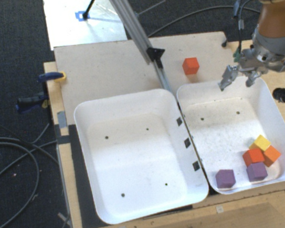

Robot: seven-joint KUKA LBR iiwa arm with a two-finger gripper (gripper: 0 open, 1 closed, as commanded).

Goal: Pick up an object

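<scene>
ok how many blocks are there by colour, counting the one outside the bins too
orange: 3, one on the bench behind the bins, two in the right bin
purple: 2, both in the right bin
yellow: 1, in the right bin
total: 6 blocks

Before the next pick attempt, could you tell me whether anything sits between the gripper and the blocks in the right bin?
Nothing visible does: the gripper hangs over the right bin's far rim, and bare floor separates it from the blocks.
</scene>
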